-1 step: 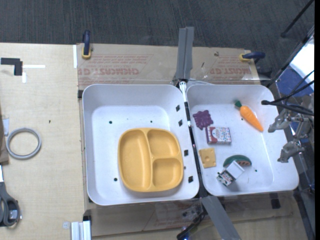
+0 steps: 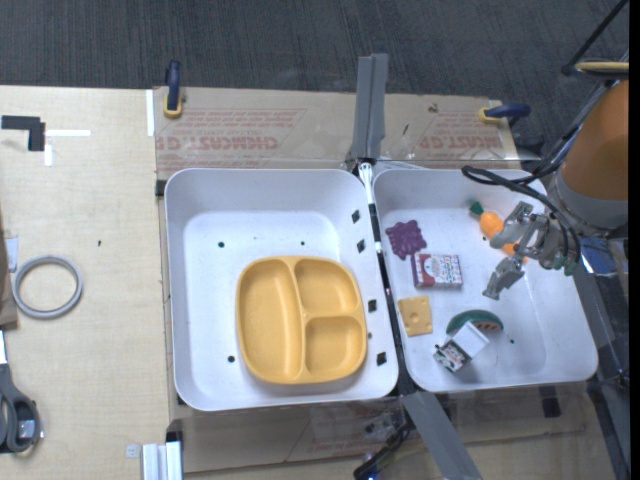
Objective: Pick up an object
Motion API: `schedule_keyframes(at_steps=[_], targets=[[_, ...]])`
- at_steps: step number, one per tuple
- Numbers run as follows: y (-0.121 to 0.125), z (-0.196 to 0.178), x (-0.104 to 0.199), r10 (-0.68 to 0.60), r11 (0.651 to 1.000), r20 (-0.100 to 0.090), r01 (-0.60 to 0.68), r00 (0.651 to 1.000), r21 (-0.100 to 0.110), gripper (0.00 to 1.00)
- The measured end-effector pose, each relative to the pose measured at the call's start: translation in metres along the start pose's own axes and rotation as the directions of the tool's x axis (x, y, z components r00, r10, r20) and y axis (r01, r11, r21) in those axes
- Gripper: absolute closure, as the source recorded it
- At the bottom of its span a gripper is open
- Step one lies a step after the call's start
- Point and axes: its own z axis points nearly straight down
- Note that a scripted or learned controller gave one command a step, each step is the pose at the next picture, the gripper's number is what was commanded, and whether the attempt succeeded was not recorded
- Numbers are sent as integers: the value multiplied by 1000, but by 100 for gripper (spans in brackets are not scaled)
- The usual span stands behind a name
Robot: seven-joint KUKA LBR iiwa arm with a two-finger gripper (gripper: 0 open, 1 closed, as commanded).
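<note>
My gripper (image 2: 508,251) hangs over the right side of the right bin (image 2: 560,363). It is open, with one finger (image 2: 498,281) pointing down-left and the other near the orange carrot toy (image 2: 489,223). The carrot lies just up-left of the gripper, and I cannot tell whether they touch. Left of the gripper are a purple grape bunch (image 2: 406,237) and a red and white box (image 2: 438,270). Below them lie a yellow cheese slice (image 2: 415,315), a watermelon slice (image 2: 473,320) and a small grey and white object (image 2: 456,352).
The left bin (image 2: 200,218) holds a yellow divided plate (image 2: 300,318). A grey divider bar (image 2: 370,108) runs between the bins at the back. A roll of tape (image 2: 44,286) and scissors (image 2: 15,418) lie on the bench at far left.
</note>
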Motion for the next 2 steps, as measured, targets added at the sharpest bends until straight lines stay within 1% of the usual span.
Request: schedule_keyframes(at_steps=[1,2], targets=[[-6,61,-103,193,981,2,-193,981,0,0],[4,52,-88,269,963,3,-269,963,-1,0]])
